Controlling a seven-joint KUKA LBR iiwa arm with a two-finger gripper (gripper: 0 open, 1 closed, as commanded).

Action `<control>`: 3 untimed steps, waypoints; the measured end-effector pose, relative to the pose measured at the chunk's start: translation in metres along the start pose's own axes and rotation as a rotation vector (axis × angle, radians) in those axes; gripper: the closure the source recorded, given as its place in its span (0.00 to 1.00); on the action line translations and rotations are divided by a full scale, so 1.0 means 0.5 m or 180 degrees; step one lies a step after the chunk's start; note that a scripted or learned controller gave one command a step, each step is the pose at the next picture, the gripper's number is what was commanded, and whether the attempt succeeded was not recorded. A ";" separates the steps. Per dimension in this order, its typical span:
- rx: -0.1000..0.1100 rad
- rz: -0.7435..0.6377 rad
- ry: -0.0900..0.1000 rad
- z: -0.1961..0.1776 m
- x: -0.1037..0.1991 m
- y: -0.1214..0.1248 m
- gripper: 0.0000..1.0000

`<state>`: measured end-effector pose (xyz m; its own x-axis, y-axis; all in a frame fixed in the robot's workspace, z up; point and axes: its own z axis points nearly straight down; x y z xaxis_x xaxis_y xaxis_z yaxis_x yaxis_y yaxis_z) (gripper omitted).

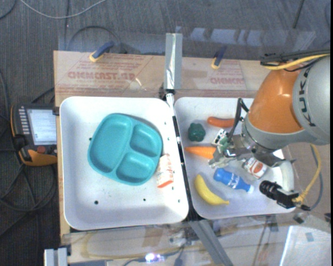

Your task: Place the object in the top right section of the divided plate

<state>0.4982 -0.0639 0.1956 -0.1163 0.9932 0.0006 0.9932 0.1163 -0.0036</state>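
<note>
A turquoise divided plate (125,147) lies in the left bin (77,204), with nothing in its three sections. My gripper (224,150) hangs low over the right bin (277,206), at the right end of an orange carrot (198,151) and just above a blue bottle (233,180). A yellow banana (210,192) lies toward the bin's front. Further back sit a dark green object (196,131) and a second orange piece (219,121). The arm's orange band covers the bin's right part.
A white and orange packet (165,171) lies in the left bin against the plate's right edge. A red and white item (257,168) peeks out under the wrist. A metal rail (172,65) stands behind the divide between the bins. A handheld pendant (34,133) lies left of the bench.
</note>
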 end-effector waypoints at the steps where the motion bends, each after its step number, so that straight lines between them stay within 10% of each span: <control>1: -0.0004 -0.0199 -0.0006 0.004 -0.059 -0.036 1.00; 2: -0.0006 -0.0360 -0.0001 -0.023 0.017 -0.026 1.00; 3: 0.0001 -0.0167 0.0001 0.002 -0.047 -0.036 1.00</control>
<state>0.4832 -0.0894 0.1947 -0.1681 0.9858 0.0009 0.9858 0.1681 -0.0038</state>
